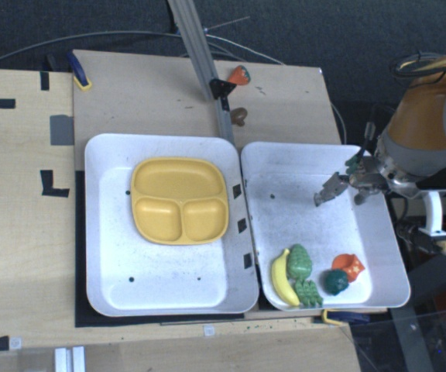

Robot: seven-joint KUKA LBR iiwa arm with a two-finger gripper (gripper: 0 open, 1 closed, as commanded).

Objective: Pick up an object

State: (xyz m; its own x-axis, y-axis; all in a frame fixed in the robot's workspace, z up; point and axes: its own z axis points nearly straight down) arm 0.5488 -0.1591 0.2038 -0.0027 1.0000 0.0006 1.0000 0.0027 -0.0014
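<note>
A robotics lab: beside the gripper (339,188), two white bins (169,301) sit on a taped plywood bench (22,208), with toy produce (299,263) below its fingers.

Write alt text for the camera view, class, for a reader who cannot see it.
A gripper hangs over the right bin, apart from a banana, green toys and an orange piece near its front edge. The left bin holds a yellow divided plate.

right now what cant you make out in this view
- Gripper: small and blurred in the camera view, so open or shut is unclear.
- Arm: cut off by the right edge.
- Green toy by the banana: too small to identify.
- Orange piece and dark green ball: touching or apart is unclear.
</note>
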